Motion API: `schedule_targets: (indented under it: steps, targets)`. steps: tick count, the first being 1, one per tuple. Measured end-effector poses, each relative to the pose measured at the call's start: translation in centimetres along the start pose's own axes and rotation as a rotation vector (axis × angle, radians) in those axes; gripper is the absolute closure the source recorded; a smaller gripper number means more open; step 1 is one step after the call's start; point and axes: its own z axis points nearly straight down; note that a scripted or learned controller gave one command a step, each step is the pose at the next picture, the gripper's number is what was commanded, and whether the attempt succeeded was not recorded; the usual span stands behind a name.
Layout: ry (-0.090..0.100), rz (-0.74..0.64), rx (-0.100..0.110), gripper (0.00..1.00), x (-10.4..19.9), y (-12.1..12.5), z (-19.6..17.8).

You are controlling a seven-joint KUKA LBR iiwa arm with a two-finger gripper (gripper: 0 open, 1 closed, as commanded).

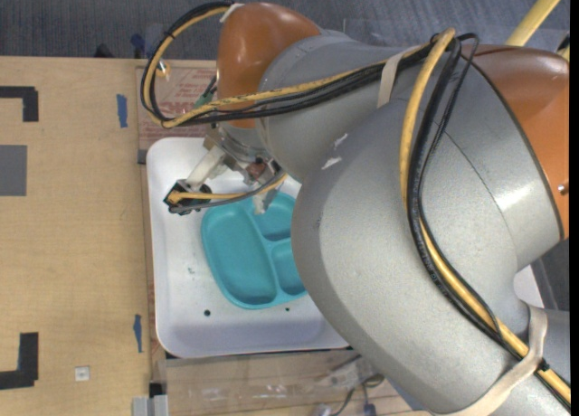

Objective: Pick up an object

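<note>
A teal divided tray lies in the white bin, slightly tilted, with its right part hidden under the arm. My gripper hangs over the tray's upper edge, near the bin's far side. Nothing can be made out in its grasp. The grey arm with its orange band reaches in from the right and covers most of the view.
A tan board with black marks and bits of blue tape lies left of the bin. The bin floor left of and below the tray is bare white with a few small dark specks. The arm's bulk hides the right side.
</note>
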Motion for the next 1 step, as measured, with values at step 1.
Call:
schedule_targets:
  steps: [1]
  targets:
    - [0.004,0.280,0.000,0.00,1.19,1.23,1.72]
